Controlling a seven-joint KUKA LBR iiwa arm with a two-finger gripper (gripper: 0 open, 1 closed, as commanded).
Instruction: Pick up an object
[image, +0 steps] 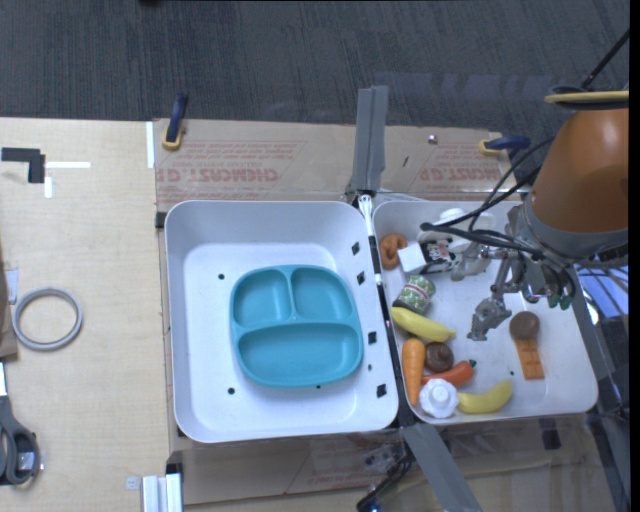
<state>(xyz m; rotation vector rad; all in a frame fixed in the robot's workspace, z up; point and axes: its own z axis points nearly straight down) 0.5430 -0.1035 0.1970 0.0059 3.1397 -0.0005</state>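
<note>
Nearest the camera, along the front of the right bin (575, 395), lie one white bottle (438, 398), one banana (487, 398) just beside it, and one carrot (413, 370) standing lengthwise by the divider. One small red piece (455, 375) touches the bottle's far side, and one brown round thing (438, 355) sits just behind that. Farther in, one orange block (530, 360) lies near a second brown ball (524, 324), and a second banana (422, 323) lies aslant toward the divider. Behind that banana sits one green can (414, 294), then one white box (411, 257) and one small donut (392, 243) toward the far corner. That makes two bananas and two brown round things, the rest singles. The gripper (484, 322) hangs over the middle of the right bin on bare floor, between the bananas and the brown ball; whether its jaws are wide or narrow cannot be told, and nothing shows between them. The left bin (190, 330) holds one teal plate (297, 325) with three compartments. On the bench to the left lies one grey ring (44, 317).
</note>
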